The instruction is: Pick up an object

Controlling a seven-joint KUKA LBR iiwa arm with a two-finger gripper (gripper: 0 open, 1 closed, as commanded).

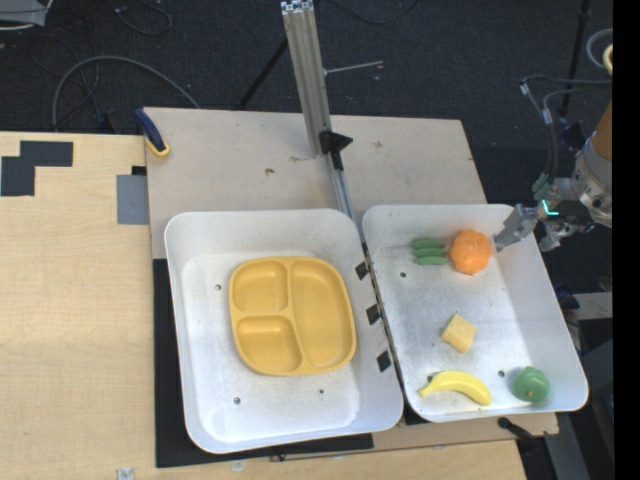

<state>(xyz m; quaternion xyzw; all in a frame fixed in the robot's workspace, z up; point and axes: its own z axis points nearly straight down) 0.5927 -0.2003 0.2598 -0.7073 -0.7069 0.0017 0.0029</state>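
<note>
The orange (471, 251) sits in my right bin (560, 313), touching the green beans (429, 252). A cheese wedge (459, 333), banana (457, 387) and green pepper (530, 384) lie nearer the front. My claw (528, 226) hovers at that bin's far right rim; its grip I cannot tell. The left bin (200, 368) holds a yellow divided plate (292, 314).

The hand (528, 226) hovers beside the orange (471, 251) in the right bin (560, 318).
</note>
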